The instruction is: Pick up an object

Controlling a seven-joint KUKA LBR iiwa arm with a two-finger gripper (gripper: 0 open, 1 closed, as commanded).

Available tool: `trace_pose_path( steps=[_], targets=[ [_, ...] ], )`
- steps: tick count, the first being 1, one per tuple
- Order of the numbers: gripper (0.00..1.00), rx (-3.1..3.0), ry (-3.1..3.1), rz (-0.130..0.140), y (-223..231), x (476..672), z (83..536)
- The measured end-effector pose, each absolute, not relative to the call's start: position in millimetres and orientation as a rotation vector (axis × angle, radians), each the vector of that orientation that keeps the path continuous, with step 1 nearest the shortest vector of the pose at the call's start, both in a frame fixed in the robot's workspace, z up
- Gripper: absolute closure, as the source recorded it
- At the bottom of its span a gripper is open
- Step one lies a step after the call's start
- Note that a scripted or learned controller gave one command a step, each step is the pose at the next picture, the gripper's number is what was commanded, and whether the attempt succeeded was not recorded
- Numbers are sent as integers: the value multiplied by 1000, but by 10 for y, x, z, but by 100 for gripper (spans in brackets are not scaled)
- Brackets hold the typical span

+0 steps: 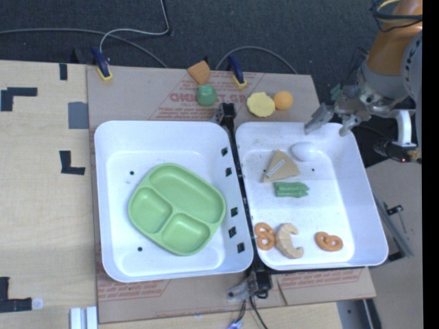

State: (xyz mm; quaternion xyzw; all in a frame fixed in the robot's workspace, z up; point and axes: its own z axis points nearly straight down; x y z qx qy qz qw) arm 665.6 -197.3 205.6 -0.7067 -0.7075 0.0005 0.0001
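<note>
- Gripper (330, 123) hovering over right bin's (363, 177) far edge, fingers spread, grasping nothing.
- White egg-shaped piece (304, 150) just below, beside tan wedge (282, 166).
- Green divided plate (177, 208) in left bin (113, 184).

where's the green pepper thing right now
The green toy pepper lies in the right bin, near its middle, just below the tan wedge and above the two pretzels.

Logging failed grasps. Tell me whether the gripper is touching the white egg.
Apart. The camera view shows the gripper over the right bin's far rim, with bare bin floor between it and the white egg.
</note>
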Motion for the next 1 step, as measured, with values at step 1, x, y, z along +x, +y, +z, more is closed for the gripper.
trace_pose_path(
  steps=[1],
  targets=[
    [0, -2220, -2224, -2, -1165, 6371, 861]
  ],
)
